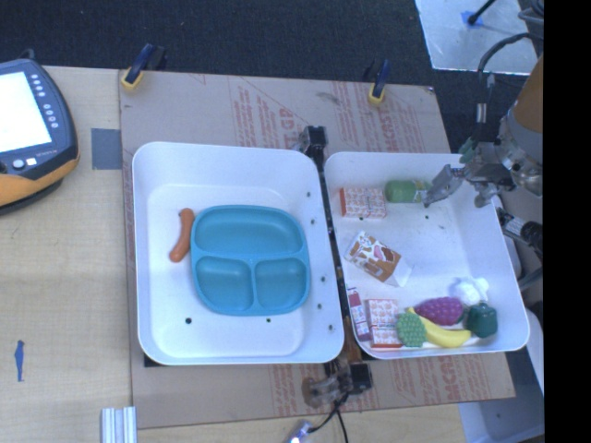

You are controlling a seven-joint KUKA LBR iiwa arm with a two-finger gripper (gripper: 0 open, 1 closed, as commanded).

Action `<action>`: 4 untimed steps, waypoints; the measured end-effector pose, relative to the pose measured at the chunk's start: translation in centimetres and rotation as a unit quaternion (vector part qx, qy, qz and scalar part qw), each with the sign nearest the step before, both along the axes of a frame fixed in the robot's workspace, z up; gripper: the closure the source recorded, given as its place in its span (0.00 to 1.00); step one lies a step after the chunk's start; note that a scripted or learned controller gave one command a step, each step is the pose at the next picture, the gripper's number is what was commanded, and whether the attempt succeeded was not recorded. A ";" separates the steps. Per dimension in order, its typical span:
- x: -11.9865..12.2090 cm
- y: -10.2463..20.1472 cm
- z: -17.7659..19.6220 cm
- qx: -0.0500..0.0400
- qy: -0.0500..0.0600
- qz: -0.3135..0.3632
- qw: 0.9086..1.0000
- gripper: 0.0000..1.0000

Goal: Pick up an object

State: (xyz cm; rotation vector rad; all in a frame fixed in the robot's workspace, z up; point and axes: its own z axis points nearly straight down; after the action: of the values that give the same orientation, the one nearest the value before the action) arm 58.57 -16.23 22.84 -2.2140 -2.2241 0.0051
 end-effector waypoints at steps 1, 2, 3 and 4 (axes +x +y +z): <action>-8.8 -0.9 -13.7 0.000 0.000 0.001 1.000 0.00; -11.0 -3.5 -13.7 0.000 0.000 0.001 1.000 0.00; -11.0 -3.6 -12.7 0.000 0.001 0.005 1.000 1.00; -10.9 4.2 -1.0 0.000 -0.001 0.001 1.000 1.00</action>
State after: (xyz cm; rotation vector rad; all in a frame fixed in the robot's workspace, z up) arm 47.67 -12.02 21.81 -2.2135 -2.2263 0.0014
